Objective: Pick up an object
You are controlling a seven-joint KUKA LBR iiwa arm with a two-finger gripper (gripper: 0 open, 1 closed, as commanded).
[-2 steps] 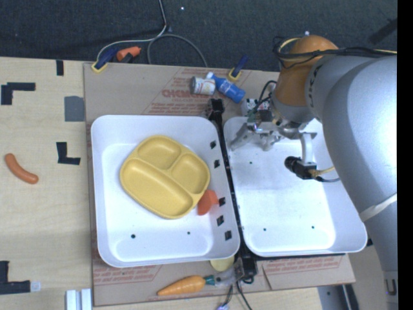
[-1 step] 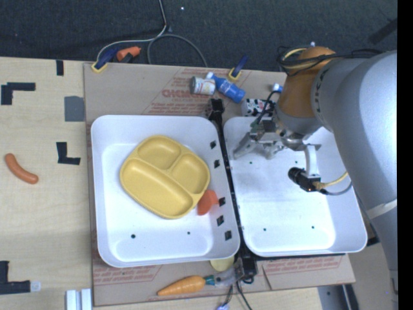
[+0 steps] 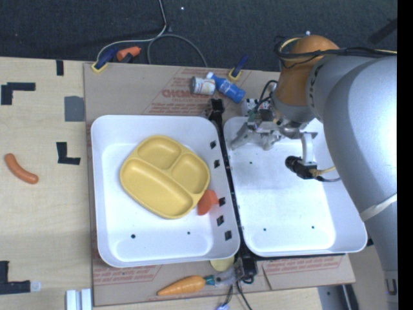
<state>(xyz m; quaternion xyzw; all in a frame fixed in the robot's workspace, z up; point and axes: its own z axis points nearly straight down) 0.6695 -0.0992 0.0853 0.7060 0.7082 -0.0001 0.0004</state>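
A yellow divided plate lies in the left bin. A small orange-red piece rests against the plate's right edge. My gripper hangs low over the far left corner of the right bin, close to the wall between the two bins. The orange band and the grey arm rise behind it on the right. Nothing shows in the gripper.
A carrot lies in front of the bins. An orange sausage sits on the bench at far left. Clamps hold the cardboard at the back edge, and a black divider strip runs between the bins.
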